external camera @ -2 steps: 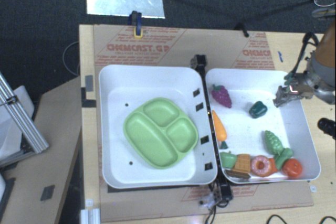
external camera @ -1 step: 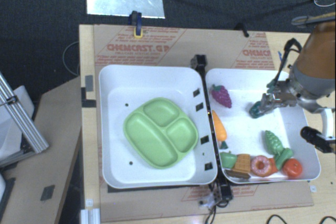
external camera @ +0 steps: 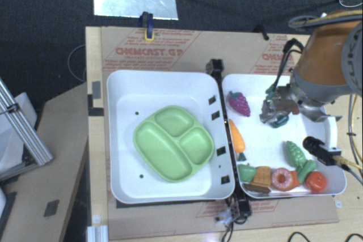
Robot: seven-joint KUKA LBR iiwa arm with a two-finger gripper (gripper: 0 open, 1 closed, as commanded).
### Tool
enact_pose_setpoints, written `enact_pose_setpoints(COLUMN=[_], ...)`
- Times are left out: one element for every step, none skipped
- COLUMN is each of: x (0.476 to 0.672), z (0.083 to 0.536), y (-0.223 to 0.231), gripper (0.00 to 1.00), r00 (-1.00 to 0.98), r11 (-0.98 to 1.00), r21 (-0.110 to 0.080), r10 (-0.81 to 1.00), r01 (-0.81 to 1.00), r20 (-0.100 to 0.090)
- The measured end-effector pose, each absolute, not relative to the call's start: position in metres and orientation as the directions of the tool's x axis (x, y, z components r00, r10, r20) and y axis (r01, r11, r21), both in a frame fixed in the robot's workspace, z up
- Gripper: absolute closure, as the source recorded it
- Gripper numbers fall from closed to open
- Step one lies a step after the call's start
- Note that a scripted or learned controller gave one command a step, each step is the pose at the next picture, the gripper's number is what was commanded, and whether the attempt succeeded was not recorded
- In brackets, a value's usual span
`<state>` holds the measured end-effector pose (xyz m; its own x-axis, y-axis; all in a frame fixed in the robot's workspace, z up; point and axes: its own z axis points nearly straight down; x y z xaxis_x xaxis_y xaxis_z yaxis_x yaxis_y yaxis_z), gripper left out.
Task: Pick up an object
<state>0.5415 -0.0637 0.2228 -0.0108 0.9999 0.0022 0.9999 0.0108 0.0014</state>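
My gripper (external camera: 275, 115) hangs low over the upper middle of the right bin (external camera: 261, 147), reaching in from the right. Beside it to the left lies a purple bunch of toy grapes (external camera: 239, 103), a short gap away. An orange carrot (external camera: 236, 136) lies along the bin's left wall. Along the front edge sit a green pepper (external camera: 246, 172), a brown slice of bread (external camera: 261, 178), a pink donut (external camera: 282, 178) and a red tomato (external camera: 316, 181). A knobbly green vegetable (external camera: 295, 153) lies below and right of the gripper. I see nothing held in the gripper.
The left bin (external camera: 115, 139) holds a light green divided plate (external camera: 173, 143). A black divider with clips (external camera: 222, 122) runs between the two bins. Bare white floor lies in the middle of the right bin, between the gripper and the front row of toys.
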Motion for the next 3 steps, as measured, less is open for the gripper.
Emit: enact_pose_setpoints(x=[0.526, 0.514, 0.492], z=[0.213, 0.209, 0.226], y=[-0.012, 0.039, 0.076], gripper=[1.0, 1.0, 1.0], r00=[-0.01, -0.01, -0.009], r11=[0.01, 0.01, 0.009], r21=[-0.001, 0.0, 0.001], r10=[1.0, 1.0, 1.0], r01=[1.0, 1.0, 1.0], r20=[0.002, 0.002, 0.002])
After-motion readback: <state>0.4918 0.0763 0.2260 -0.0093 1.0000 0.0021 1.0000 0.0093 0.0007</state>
